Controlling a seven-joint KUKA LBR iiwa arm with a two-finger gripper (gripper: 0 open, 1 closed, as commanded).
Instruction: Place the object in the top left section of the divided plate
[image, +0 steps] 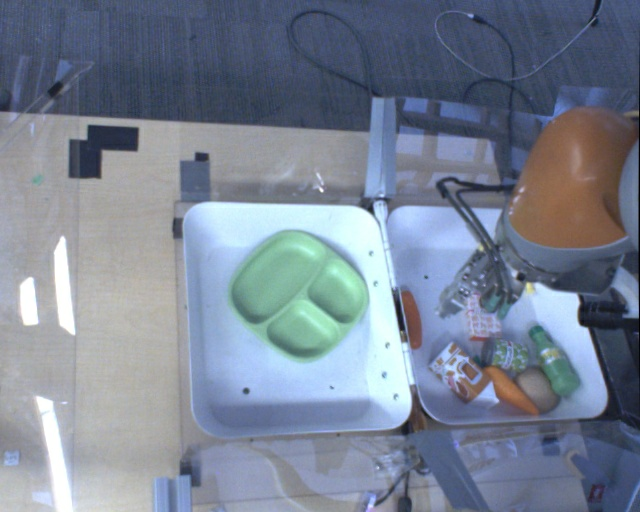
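A green divided plate (298, 291) lies tilted in the left white bin (215, 390), all three of its sections bare. My gripper (478, 293) hangs over the middle of the right bin (425, 240), just above a small red-and-white packet (483, 323). Its metal fingers point down and left. I see nothing clearly between them. The arm's orange band (580, 180) fills the upper right.
Along the right bin's left wall lies a red sausage-like item (411, 317). Near its front edge sit a red-and-white carton (458, 371), a carrot (513, 391), a green can (507, 353), a green bottle (555, 363) and a brown potato-like item (539, 389).
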